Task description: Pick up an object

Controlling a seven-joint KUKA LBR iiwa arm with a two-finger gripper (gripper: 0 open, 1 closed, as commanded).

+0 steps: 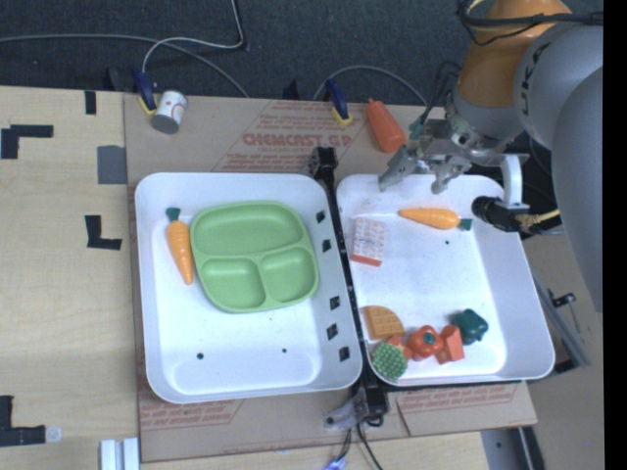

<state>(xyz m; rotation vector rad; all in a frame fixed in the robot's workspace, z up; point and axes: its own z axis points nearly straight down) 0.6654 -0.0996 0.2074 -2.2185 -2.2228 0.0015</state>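
Right of centre in the frame, a small printed packet (369,240) lies in the right bin (509,292) — its lettering too small to read. The jaws (423,171) hover at that bin's upper edge, spread open and empty, just above an orange carrot (429,218); the cardboard (279,140) on the table reads "CHEMCAST".

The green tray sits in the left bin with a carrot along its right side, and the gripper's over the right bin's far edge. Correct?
Not quite. The camera view shows the carrot along the left side of the green tray, not its right. The rest holds: the tray sits in the left bin, and the gripper is over the far edge of the right bin.
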